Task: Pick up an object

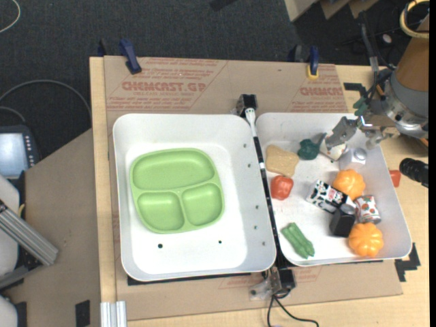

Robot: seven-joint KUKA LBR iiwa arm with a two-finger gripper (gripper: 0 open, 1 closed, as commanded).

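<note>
The gripper point(338, 140) is seen low over the right bin point(402, 231), just beside the teal object point(310, 148); its grip cannot be told.

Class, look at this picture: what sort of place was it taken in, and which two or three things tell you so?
Most likely a robotics lab or test bench. A robot arm reaches over two white bins on a board held by blue clamps, the right bin holds mixed toy items like a small pumpkin, and loose cables lie on the floor.
</note>
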